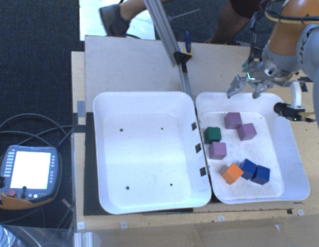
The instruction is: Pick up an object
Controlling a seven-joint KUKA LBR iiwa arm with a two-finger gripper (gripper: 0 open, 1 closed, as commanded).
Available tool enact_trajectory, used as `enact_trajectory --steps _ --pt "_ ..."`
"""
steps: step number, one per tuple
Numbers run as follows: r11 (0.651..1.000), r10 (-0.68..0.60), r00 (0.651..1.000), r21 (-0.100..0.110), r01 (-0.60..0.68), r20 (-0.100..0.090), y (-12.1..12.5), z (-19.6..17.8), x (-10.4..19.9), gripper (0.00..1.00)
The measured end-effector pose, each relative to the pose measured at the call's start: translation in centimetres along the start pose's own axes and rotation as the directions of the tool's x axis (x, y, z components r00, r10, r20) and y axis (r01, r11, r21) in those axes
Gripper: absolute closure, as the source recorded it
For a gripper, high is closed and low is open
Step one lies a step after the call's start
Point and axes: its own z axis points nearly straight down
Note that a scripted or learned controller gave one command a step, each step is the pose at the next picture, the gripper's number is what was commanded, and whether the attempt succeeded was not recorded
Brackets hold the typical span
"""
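The right bin [288, 143] holds several small blocks: a green one [213, 134], three purple ones [232, 120] [246, 131] [217, 150], an orange one [232, 173] and two blue ones [248, 168] [261, 174]. My gripper [246, 89] hangs above the far rim of that bin, beyond the nearest purple block. Its two fingers are spread apart and open, with nothing between them.
The left bin [105, 138] sits beside the right one. A metal pole [164, 27] with a clamp slants across the board behind the bins. A teach pendant [27, 175] lies at the lower left, off the bench. A person's legs are at the top.
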Motion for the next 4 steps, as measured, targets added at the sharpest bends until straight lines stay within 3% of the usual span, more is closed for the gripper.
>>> enact_trajectory --steps 1,3,4 --pt "1.0 -0.001 1.0 -0.004 0.001 0.002 0.1 -0.3 0.0 0.0" --pt "1.0 0.0 1.0 0.002 0.0 0.002 0.6 10.5 -0.8 0.0" --pt "1.0 -0.003 1.0 -0.004 0.003 0.003 0.7 9.1 -0.8 1.0"
